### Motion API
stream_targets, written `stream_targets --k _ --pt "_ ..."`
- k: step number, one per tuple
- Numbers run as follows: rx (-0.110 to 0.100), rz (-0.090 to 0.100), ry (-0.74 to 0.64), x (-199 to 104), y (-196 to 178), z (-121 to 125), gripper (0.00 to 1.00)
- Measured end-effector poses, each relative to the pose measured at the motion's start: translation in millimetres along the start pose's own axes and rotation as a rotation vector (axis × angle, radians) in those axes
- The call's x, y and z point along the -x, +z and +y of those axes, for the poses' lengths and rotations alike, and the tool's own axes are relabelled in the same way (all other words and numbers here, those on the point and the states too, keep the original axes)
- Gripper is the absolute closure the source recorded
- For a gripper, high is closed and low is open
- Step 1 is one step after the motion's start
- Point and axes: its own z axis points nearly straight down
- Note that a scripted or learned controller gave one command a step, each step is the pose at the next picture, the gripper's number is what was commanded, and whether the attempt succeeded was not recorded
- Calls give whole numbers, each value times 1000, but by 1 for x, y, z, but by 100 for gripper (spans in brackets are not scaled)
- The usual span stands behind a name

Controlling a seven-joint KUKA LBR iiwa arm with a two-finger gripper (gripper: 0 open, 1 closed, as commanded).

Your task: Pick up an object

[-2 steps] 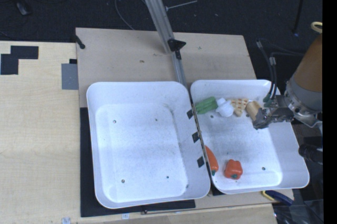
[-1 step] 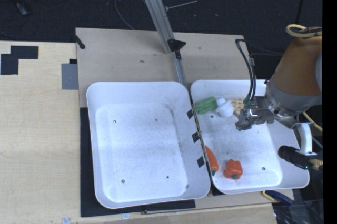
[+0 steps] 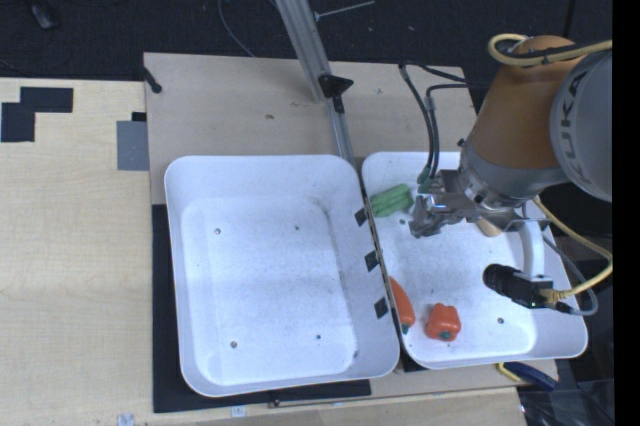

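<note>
My gripper (image 3: pixel 428 216) hangs low over the right bin (image 3: pixel 500 339), near its upper left part. A green object (image 3: pixel 390 201) lies just left of the gripper, close to the bin's left wall. An orange-red object (image 3: pixel 443 322) rests near the bin's front edge. Another orange piece (image 3: pixel 401 304) leans against the left wall at the divide between the bins. A tan object (image 3: pixel 489 226) peeks out from under the wrist on the right.
The left bin (image 3: pixel 200 204) stands beside the right one. A metal rail (image 3: pixel 300 24) slants down from the back toward the gap between the bins. Black cables (image 3: pixel 432 129) run along the arm, and a black connector (image 3: pixel 515 284) sits over the right bin.
</note>
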Motion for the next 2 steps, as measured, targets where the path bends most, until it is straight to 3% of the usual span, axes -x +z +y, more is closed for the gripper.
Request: stream_targets --k 2 --pt "-1 0 1 -114 -4 5 100"
